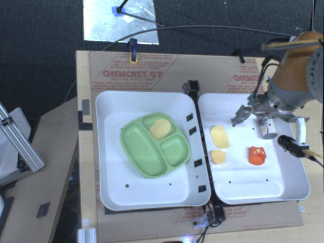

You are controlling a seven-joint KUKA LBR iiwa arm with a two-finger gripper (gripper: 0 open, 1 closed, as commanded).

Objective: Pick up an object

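Objects to pick: a red piece (257, 155), a small yellow piece (218, 157) and a larger pale yellow piece (219, 136) are lying loose on the floor of the right bin (263, 191), well apart from each other.
Left bin (116, 186): it is holding a green divided plate (152, 146), with a yellow piece (160, 128) sitting in the plate's far compartment.
Gripper (254, 119): it is hanging over the far part of the right bin, fingers spread wide and holding nothing; no object is lying between them.
Risk, missed grasp: the fingers are sitting beyond the pale yellow piece and the red piece, so a straight descent is likely closing on bare bin floor.
Risk, slipping: the pieces are looking rounded and smooth, so an off-centre pinch is likely squirting one sideways.
Risk, wall: the gripper is working near the bin's far edge, where a finger could be catching the rim.
Writing: the board (147, 70) under the bins is showing red print reading roughly "CHEMCAST GP", repeated and partly cut off at the far right.
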